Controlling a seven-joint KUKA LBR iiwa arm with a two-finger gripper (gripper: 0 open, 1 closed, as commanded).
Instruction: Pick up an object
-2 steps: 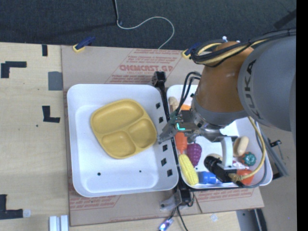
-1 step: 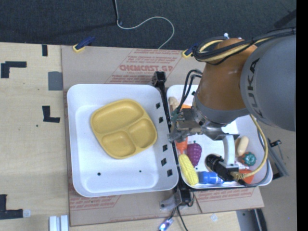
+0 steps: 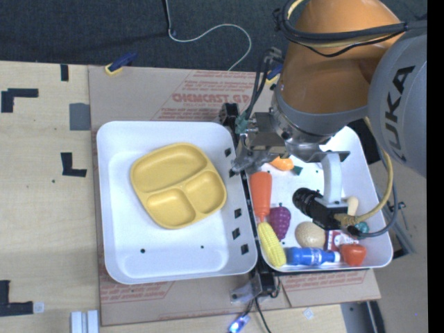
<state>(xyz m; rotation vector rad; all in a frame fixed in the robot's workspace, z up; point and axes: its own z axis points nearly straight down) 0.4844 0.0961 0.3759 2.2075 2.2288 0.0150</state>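
in right bin, orange carrot, upright

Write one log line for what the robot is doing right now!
arm: over right bin | tool: above carrot | grasp: unclear | yellow divided plate: in left bin
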